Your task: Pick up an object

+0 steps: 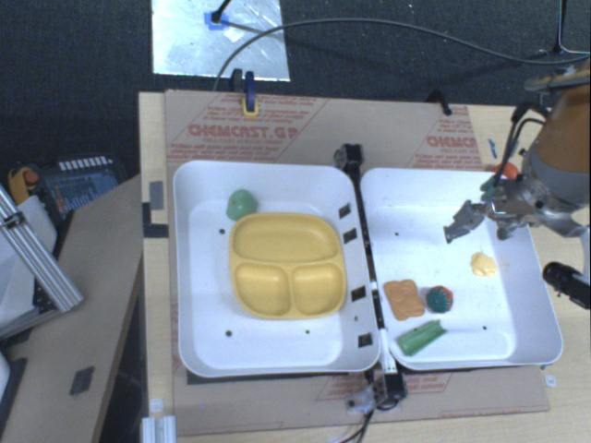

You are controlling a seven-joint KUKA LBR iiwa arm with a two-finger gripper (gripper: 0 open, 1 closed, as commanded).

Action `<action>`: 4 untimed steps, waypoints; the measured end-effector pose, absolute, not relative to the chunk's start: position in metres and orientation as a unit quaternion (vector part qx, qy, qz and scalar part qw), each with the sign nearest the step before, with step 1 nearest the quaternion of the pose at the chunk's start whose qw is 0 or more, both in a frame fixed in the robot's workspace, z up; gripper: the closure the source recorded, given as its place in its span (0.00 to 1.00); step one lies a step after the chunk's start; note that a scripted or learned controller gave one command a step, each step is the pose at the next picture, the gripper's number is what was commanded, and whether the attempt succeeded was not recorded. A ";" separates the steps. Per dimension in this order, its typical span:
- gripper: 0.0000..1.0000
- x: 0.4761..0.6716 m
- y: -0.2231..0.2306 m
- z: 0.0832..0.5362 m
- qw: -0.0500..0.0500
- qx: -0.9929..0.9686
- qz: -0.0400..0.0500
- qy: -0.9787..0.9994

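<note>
Nothing lifted yet, pick still to do. Pincer (464, 221) at right of frame, above right bin (526, 340), fingers spread, grasping nothing. Candidates on bin floor: yellow lump (483, 265) just below pincer, orange piece (404, 298), red-green ball (440, 297), green piece (421, 338) (lower centre). Yellow lump near right wall; open floor around it.

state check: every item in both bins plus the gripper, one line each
gripper: above right bin, holding nothing
yellow tray: flat in left bin, compartments bare
green lump: left bin, touching tray's far corner
pale yellow piece: loose, right bin
orange slab: lying flat
red-green ball: beside slab
green pod: lying near front wall
</note>
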State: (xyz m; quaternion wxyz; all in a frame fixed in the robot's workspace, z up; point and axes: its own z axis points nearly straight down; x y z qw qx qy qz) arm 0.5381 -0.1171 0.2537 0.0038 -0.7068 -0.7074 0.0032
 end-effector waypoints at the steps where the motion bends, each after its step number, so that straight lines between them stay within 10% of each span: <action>1: 0.00 0.540 -0.117 0.260 -0.001 -0.706 -0.001 -0.708; 4: 0.00 0.517 -0.119 0.108 0.001 -0.707 0.001 -0.707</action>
